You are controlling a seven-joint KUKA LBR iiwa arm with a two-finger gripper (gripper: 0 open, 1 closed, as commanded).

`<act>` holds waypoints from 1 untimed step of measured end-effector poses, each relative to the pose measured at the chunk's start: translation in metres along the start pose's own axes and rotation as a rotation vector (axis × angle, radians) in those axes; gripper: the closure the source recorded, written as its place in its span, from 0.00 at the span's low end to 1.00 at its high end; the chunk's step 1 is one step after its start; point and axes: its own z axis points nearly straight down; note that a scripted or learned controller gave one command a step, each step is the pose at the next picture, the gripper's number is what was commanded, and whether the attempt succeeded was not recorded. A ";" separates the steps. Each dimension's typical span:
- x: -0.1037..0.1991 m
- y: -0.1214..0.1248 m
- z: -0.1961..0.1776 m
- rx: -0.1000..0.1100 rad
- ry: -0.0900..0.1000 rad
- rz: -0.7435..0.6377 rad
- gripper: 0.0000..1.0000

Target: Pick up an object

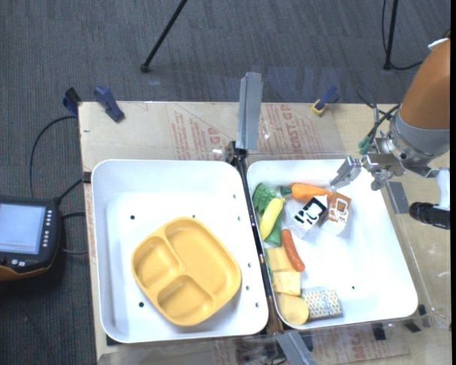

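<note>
Carrot (310, 190) lies at right bin (380, 280) far edge, long axis left-right, just left and below hand (348, 172). Hand hovers above it; finger spread: cannot tell. Clutter close alongside.

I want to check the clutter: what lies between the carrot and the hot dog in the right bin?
In the camera view, a black-and-white pouch lies between the carrot and the hot dog.
</note>
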 end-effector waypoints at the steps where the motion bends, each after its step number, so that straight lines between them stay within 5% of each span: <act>1: 0.046 0.004 0.113 -0.005 -0.001 -0.041 0.00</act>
